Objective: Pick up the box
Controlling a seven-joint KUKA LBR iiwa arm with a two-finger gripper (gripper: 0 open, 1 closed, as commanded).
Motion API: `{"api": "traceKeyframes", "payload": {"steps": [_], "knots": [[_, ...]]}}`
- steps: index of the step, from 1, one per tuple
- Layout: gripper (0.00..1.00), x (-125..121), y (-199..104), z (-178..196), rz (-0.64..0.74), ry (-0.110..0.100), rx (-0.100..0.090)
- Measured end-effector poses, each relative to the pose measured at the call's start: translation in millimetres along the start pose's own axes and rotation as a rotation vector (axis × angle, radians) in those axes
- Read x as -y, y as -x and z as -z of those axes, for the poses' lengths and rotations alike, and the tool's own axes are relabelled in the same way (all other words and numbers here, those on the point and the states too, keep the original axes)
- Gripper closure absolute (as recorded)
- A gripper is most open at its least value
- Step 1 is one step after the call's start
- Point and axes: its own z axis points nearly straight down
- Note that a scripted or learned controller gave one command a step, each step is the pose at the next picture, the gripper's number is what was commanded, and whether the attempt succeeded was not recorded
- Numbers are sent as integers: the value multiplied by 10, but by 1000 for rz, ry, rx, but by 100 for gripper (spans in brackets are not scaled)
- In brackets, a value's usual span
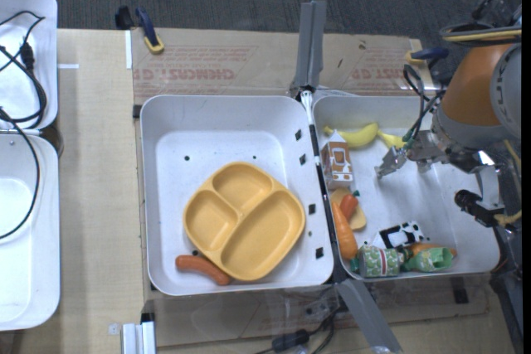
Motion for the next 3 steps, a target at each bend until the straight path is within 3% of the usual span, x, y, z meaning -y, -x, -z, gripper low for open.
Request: {"api": "traceKeyframes", "payload": {"steps": [1,2,3], "knots": [[0,742,-231,-4,28,-2,-2],[0,-296,-225,-1,-88,-1,0],[0,233,249,3,4,0,0]]}}
